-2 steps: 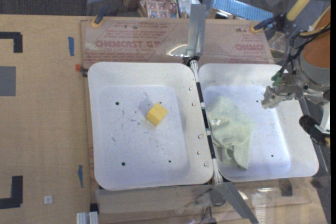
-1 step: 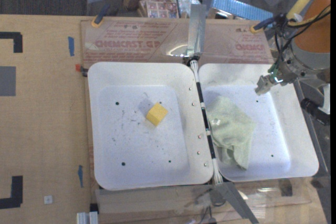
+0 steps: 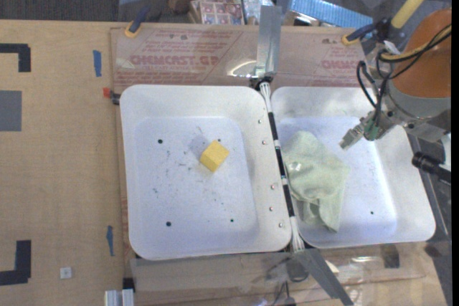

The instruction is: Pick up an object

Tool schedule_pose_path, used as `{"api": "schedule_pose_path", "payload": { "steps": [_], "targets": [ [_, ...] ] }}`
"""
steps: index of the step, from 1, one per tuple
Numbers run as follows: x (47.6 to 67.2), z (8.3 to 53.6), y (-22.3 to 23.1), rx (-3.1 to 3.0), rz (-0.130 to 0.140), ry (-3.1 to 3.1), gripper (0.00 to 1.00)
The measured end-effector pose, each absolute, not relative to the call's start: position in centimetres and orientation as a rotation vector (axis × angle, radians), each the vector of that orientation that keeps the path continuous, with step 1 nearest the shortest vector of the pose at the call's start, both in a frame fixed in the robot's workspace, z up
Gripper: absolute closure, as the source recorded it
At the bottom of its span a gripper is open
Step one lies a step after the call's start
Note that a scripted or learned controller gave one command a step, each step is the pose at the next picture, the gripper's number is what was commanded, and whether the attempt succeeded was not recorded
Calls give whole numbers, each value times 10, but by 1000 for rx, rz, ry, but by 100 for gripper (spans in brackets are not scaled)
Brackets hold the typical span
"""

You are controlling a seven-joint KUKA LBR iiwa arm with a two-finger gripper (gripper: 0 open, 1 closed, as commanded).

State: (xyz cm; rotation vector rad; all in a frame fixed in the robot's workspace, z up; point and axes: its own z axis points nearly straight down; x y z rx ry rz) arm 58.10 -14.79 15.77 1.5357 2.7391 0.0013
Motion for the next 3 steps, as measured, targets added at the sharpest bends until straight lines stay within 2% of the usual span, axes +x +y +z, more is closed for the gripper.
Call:
{"api": "schedule_pose_path", "payload": {
  "steps": [1,2,3],
  "targets": [
    [578,93,-137,1902,10,2484,100],
    [610,92,-225,2415,9,1987,100],
    [599,92,-190,2879,10,1241,100]
  ]
}}
